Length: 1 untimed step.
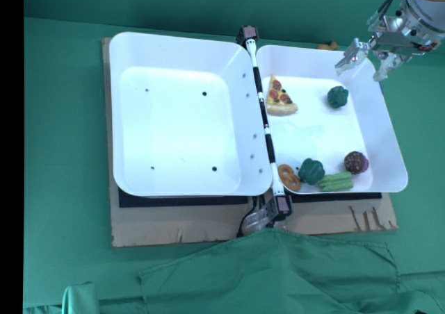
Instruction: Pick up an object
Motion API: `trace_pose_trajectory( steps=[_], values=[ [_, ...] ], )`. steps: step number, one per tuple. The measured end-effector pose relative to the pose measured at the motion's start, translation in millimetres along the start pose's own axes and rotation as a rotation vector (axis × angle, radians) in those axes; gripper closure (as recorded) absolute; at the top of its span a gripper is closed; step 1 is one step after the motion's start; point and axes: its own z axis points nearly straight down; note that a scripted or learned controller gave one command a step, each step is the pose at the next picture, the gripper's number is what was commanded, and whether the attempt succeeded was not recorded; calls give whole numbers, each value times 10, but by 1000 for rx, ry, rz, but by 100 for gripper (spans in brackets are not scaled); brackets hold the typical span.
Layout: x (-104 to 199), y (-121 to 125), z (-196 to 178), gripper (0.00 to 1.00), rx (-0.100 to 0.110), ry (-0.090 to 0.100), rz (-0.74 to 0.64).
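Note:
My gripper [364, 62] hangs at the upper right, above the far right corner of the right bin [389, 142]; its two fingers are spread apart with nothing between them. In that bin lie a pizza slice [280, 96], a dark green broccoli piece [338, 96], a maroon berry [356, 162], a green pepper [311, 170], a pretzel [289, 177] and a light green bean pod [336, 181]. The broccoli piece is the closest thing to the gripper, below and to its left.
The left bin [125, 118] sits beside the right one, with a black-and-white divider bar [261, 108] between them. Both rest on cardboard [174, 229] over green cloth. A small orange item [328, 46] lies behind the right bin.

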Motion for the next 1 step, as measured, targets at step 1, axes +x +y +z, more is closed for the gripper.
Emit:
trace_pose_trajectory(
  steps=[1],
  values=[
    [9, 228, 937, 0, 7, 1, -1]
  ],
)
